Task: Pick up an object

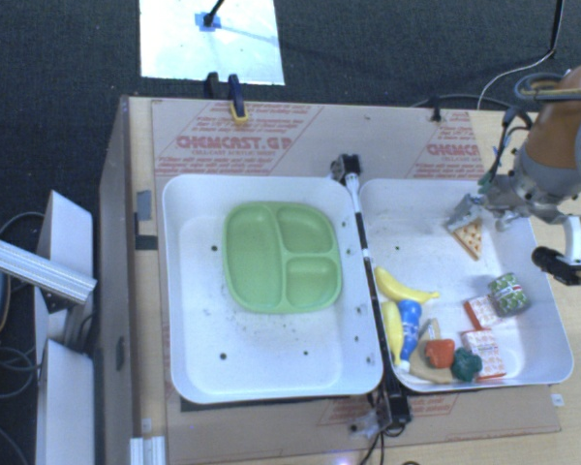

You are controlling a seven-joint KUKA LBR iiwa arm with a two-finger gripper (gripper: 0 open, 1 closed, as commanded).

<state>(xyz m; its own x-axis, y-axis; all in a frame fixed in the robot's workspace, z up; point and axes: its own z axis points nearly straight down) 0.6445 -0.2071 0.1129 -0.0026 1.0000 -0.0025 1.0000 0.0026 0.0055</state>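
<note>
My gripper hovers over the back of the right bin, its fingers spread open with nothing between them. An orange waffle-like piece lies on the bin floor just under and in front of the left finger. It is not held. Further forward lie a banana, a blue and white tube, an orange toy and a dark green piece. A green patterned block and two red and white packets sit at the right.
The left bin holds a light green divided plate. A black rail runs between the two bins. The arm's grey and orange body leans in over the right bin's back right corner.
</note>
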